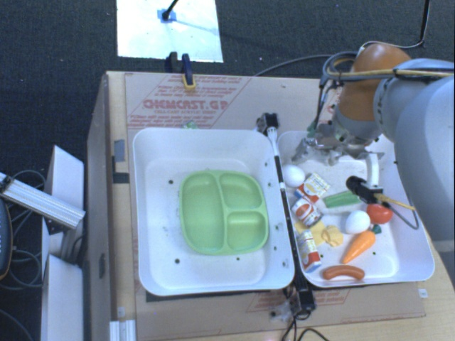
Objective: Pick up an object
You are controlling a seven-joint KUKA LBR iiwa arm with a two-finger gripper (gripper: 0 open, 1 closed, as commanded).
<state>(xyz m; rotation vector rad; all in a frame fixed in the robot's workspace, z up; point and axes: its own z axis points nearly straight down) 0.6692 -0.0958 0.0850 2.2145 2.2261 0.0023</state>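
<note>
Grey arm [419,119] sits closest to the lens, reaching in from your right. Its orange band [370,77] arches over the back of the right bin [409,258], and the wrist tips down and to the left from there. That puts the gripper [333,150] low over the bin's back end, toward the left wall. You cannot tell from this angle whether the gripper is open or closed.

Things to pick all lie in the right bin, in front of the gripper and apart from it:
- Egg [293,175], white, nearest the gripper, against the left wall.
- Packet [316,185] just beside that egg.
- Can [306,210] on its side, just in front of the packet.
- Green stick [341,199] mid-bin, lying crosswise.
- Tomato [379,214] just beside a second egg [357,222].
- Carrot [361,245] tilted, thin end toward the front left.
- Yellow piece [328,234] between can and carrot.
- Bottle [308,251] along the left wall.
- Sausage [343,273] at the front edge.

Left bin [156,190] holds a green tray [224,212] with three compartments, near its middle. Both bins rest side by side on the bench [213,98].
</note>
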